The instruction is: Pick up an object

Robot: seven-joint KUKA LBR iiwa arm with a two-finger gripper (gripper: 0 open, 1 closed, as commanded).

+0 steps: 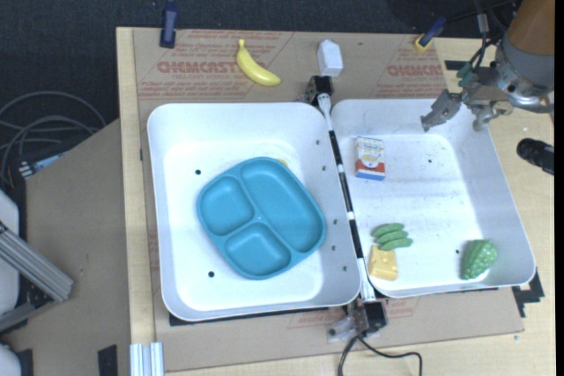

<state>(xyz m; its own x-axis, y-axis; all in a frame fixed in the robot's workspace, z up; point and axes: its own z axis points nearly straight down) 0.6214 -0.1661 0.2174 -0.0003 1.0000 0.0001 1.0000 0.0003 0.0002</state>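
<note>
Two white bins sit side by side on the bench, and I take the right bin (493,198) as my landmark. My claw (458,112) hangs over that bin's far edge, toward its right corner, with my grey wrist and the orange band above it reaching in from the right. My two fingers (438,115) are spread apart with nothing between them, so I grip nothing.

Inside the right bin lie four small things. A small carton (370,158), white with blue and orange print, lies near the bin's far left side, close to the wall shared with the other bin. A green pea pod (392,235) lies toward the near left of the bin, and a yellow cheese wedge (382,263) lies just beside it, nearer the near left corner. A bumpy green fruit (478,259) rests in the near right corner, close to the rim. All four lie well apart from my claw.

To the left of the right bin, the left bin (176,145) holds a blue divided plate (259,217) with three compartments, lying flat in its middle. Beyond the far rim of that left bin, on the brown board (203,66), a yellow banana (256,67) lies by itself. A small white block (330,57) sits on the board just beyond the seam between the two bins.
</note>
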